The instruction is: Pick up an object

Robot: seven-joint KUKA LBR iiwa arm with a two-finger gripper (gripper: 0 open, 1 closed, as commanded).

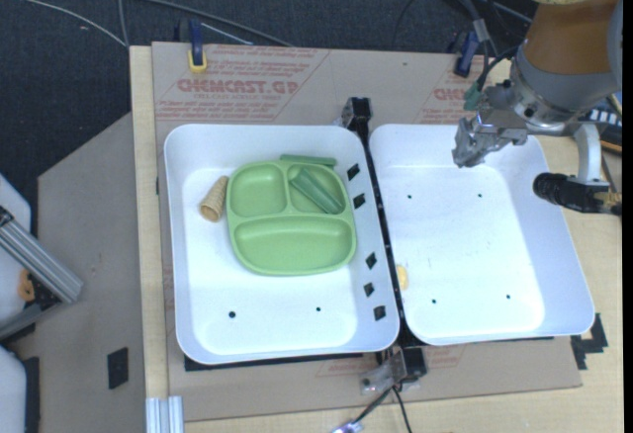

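The gripper [473, 152] hangs over the far part of the right bin [539, 253], close to its far edge. I cannot tell how its tips are set. The green plate [292, 241] (it has three parts) lies in the left bin [198, 312], well apart from the gripper and to its left. A green pod [318, 189] lies in the plate's far right part. A little tan cone [212, 199] rests just beside the plate's left rim. A small yellow bit [402, 276] sits at the right bin's left edge.
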